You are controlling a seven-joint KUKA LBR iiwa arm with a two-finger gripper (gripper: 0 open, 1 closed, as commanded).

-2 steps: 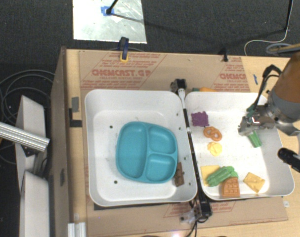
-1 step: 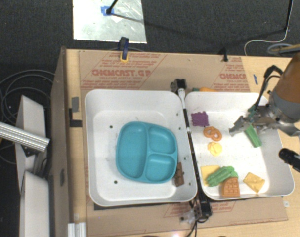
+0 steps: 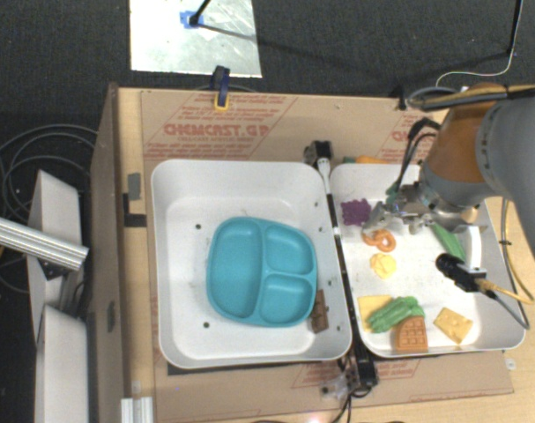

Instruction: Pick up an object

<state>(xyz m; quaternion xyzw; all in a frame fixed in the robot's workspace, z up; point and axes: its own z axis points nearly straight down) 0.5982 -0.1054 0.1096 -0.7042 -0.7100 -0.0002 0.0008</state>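
Gripper (image 3: 397, 211) low in right bin (image 3: 501, 335), orange ring toy (image 3: 379, 239) just at its 7 o'clock, likely target. Purple grapes (image 3: 355, 210) at 9 o'clock. Gripper apart or together: cannot tell.

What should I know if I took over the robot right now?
Gripper: low in the right bin, between the purple toy and the orange ring. I see nothing held in it.
Also in the right bin: yellow slice, green toy, waffle, cheese.
Left bin: blue plate, with a brown piece beside it.
Done: nothing picked up yet.
Left: grab one toy and lift it. The ring looks nearest.
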